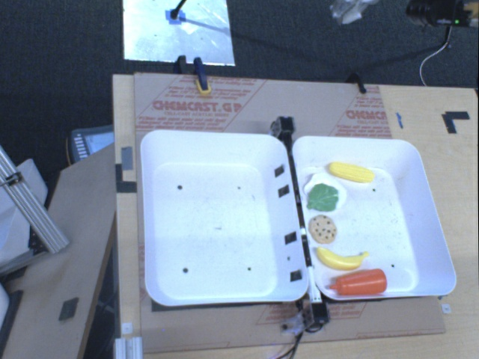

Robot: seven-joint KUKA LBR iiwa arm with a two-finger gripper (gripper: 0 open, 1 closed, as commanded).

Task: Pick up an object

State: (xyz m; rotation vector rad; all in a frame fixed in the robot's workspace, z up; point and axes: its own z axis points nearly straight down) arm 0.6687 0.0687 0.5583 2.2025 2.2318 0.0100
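You are looking at the right white plastic bin (pixel 430 223), which is holding a yellow corn cob (pixel 351 172), green leafy piece (pixel 323 197), brown speckled cookie (pixel 322 229), yellow banana (pixel 340 259) and orange-red carrot (pixel 359 281). The pale end effector (pixel 353 0) is hanging blurred at upper right; its opening, you cannot tell.
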